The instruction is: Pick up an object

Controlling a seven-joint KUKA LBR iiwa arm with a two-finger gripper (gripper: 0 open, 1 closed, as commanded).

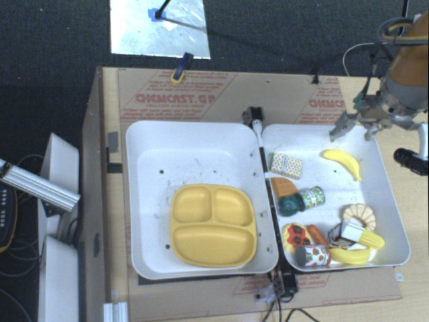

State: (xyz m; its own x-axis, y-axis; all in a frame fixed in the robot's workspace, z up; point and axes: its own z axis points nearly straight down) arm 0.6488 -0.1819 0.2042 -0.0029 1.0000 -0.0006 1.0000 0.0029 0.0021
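My gripper (353, 129) hangs open above the far right corner of the right bin (385, 180), with nothing between its fingers. Just below and left of it lies a yellow banana (343, 161). Further into that bin are a checkered packet (285, 164), a green can (310, 197) next to a teal and orange item (287, 198), a tan ring-shaped toy (356, 214), a corn cob (367, 237) and a red-labelled can (312, 254).
The left bin (154, 153) holds a yellow divided plate (213, 224). A black divider clip (254, 116) sits at the far end between the bins. Cardboard surrounds both bins. A metal rail (37, 184) lies off the bench at left.
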